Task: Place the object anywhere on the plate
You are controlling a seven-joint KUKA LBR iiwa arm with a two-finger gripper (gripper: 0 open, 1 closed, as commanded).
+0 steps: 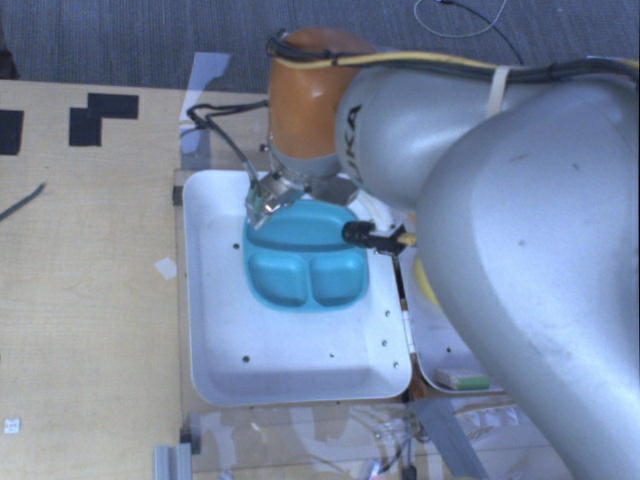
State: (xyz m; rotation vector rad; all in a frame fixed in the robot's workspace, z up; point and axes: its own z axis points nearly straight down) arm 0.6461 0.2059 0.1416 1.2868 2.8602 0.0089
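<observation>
Tool (pixel 266 200) hangs from the grey arm (pixel 520 228) below its orange band (pixel 305 93), low over the far left corner of the blue plate (pixel 305 256); whether its fingers are wide or narrow cannot be told, and nothing can be seen between them. Behind the tool, the room's floor is dark grey carpet (pixel 150 18), with a thin cable (pixel 480 8) lying on it. Under and to the left of the tool spreads the pale wooden surface (pixel 90 298), bearing black square marks (pixel 100 116) at its far left. Directly beneath the tool sits the left white bin (pixel 225 358), which holds the three-part plate. To the right of the tool, largely hidden by the arm, lies the second bin (pixel 440 373). A small green and white object (pixel 462 379) rests near its front edge, well apart from both tool and plate.
</observation>
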